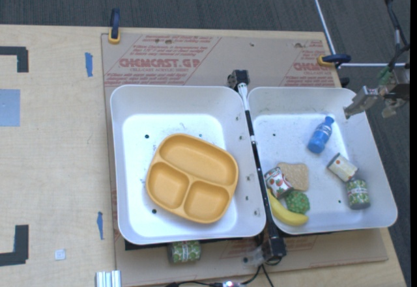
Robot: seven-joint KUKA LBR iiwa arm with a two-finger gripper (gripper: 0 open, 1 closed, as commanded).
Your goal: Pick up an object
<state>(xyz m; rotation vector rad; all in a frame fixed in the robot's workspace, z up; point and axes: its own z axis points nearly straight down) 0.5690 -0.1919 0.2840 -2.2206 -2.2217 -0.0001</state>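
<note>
The worktop (52,168) is pale wood, with a clear protective sheet printed in red lying under two white bins.

The left bin (130,110) holds a yellow tray (192,177) with three compartments, one long and two smaller. The tray lies flat, its long axis running from upper left to lower right, and it fills most of the bin's floor.

The right bin (374,178) holds the smaller things. A banana (285,211) lies at the near left corner, curved, running from upper left to lower right along the bin's edge. A slice of bread (297,175) lies flat just above it, touching a small printed can (277,182) on its left. A green broccoli piece (298,202) sits between the bread and the banana. A blue bottle (320,135) lies further back, its long axis tilted, with the cap pointing to the upper right. A small box (342,166) lies to the right, well apart from the bottle, its long axis running from upper left to lower right. A green can (358,193) lies just below the box, near the right wall.

Another green can (186,252) lies on its side outside the bins, on the worktop in front of the left bin.

The gripper (359,102) sits at the right bin's far right corner, above the rim and apart from every object; I cannot tell how its fingers stand.
</note>
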